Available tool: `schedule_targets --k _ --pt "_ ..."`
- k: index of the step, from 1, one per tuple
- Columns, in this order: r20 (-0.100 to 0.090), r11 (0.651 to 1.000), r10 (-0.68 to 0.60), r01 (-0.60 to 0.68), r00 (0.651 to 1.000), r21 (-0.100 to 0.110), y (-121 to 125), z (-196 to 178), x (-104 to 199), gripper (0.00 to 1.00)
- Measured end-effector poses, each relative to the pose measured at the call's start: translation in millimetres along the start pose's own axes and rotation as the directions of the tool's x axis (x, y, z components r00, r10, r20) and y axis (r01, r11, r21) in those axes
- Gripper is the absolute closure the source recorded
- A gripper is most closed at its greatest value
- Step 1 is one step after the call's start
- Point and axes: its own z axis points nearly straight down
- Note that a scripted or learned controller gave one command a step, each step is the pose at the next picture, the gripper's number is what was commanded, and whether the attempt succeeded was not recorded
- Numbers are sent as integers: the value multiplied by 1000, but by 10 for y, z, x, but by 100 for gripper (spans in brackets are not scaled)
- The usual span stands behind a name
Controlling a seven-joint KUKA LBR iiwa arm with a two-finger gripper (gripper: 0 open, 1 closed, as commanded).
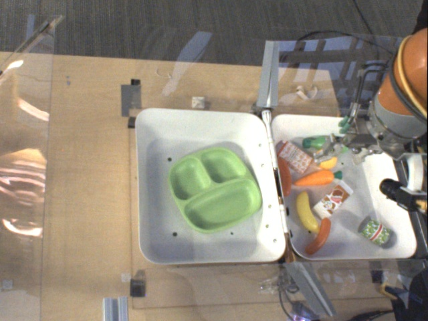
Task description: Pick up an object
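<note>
On my feed the bench (80,179) runs pale wood from the left, bare up to the left bin (150,239), a shallow white tray. In the middle of it lies a green divided plate (214,189), three compartments, turned a little off square. A metal rail (267,79) runs up from the seam where the two bins meet. Past that seam I get the right bin (401,246), and this is where all the pickable things lie. Hard against its left wall there is a red sausage (285,178), with a red and white packet (295,157) just above it. Next comes a yellow banana (306,212) with a second sausage (318,237) below it, then an orange carrot (315,178) and a small white carton (332,201) just beside the banana. A green item (314,142) lies near the bin's top edge. A small green and red can (376,231) sits well apart toward the lower right corner. The arm (408,79) comes in from the right over the bin's upper corner, orange band showing, and its gripper (354,137) sits low there near the green item and the carrot. I cannot tell from this angle how its jaws stand, and I see nothing held between them.
</note>
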Motion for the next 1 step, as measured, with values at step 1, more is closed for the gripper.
schedule_targets --k 1 --pt "1 990 -142 142 990 -5 -18 1452 -204 0"
